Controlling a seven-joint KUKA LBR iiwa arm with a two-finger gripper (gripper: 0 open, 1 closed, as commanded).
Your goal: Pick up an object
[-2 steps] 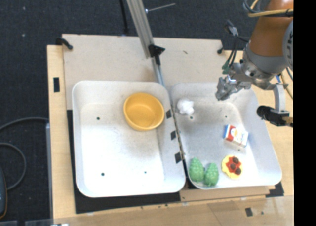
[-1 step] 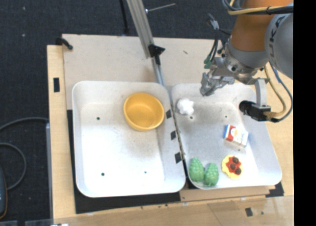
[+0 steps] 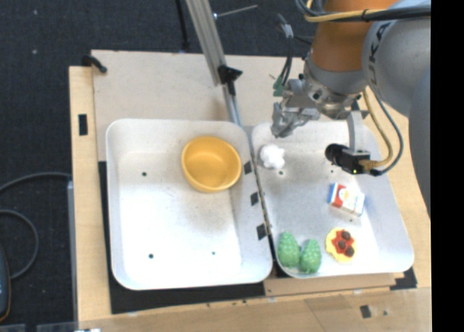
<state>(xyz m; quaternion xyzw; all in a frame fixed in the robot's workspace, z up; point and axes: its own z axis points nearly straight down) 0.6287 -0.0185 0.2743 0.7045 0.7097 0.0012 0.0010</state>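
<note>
Lying lumpy, small: white object [image 3: 272, 155]

Bench, bins and surroundings

A pale wooden bench [image 3: 145, 84] on dark carpet [image 3: 72, 4] bears two white bins touching side by side, the left bin [image 3: 116, 200] speckled with grime and the right bin [image 3: 312, 193] likewise. A slanted aluminium rail [image 3: 203, 26] meets the bench behind them. What looks like a cable [image 3: 22, 207] loops at the left.

I see a light wooden surface [image 3: 145, 91] standing on dark carpet floor [image 3: 43, 11], with a slanted metal pole [image 3: 206, 30] at its back and black cables [image 3: 22, 207] at left.
</note>
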